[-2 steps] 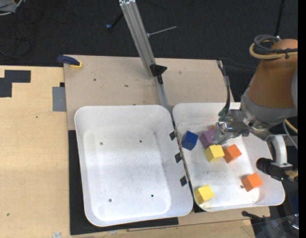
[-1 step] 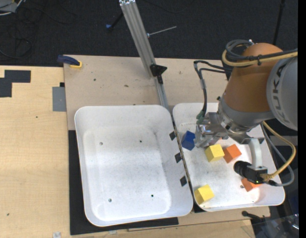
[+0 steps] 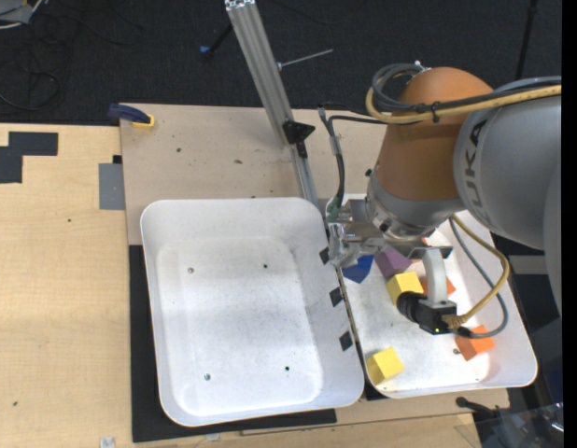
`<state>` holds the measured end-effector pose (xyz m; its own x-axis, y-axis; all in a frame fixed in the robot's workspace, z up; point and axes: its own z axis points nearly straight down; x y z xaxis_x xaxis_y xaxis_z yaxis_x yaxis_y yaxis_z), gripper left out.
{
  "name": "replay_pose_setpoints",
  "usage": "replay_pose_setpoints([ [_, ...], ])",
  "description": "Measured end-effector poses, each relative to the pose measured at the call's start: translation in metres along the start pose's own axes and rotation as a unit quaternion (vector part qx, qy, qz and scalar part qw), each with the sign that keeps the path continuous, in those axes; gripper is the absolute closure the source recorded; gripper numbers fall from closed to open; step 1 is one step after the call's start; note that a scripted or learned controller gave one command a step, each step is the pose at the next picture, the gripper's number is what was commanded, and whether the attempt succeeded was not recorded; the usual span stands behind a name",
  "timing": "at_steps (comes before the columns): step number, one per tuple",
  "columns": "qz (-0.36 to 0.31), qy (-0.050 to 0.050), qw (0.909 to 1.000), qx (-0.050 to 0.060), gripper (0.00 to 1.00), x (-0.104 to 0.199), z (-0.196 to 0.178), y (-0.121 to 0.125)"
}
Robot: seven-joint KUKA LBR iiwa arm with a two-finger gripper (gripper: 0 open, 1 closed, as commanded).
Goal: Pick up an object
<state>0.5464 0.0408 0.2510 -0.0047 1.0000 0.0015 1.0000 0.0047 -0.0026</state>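
Right bin (image 3: pixel 499 371) — gripper (image 3: pixel 348 248) above half-hidden blue block (image 3: pixel 362 269), axis unclear; grip state untellable.

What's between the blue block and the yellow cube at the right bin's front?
Nothing: the camera view shows bare white bin floor between the blue block and the yellow cube.

Only part of the maker's name, the letters "UK", can be read on the grey arm (image 3: pixel 514 171)

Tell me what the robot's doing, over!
Gripper at right bin left edge, by blue block. Grip unconfirmed. Purple block, yellow block crowd beside it.
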Motion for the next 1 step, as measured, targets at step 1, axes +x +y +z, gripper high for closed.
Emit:
replay_pose_setpoints([
  [1,0.000,0.000,1.0000,0.001,1.00,0.0537,0.0191,0.0080],
])
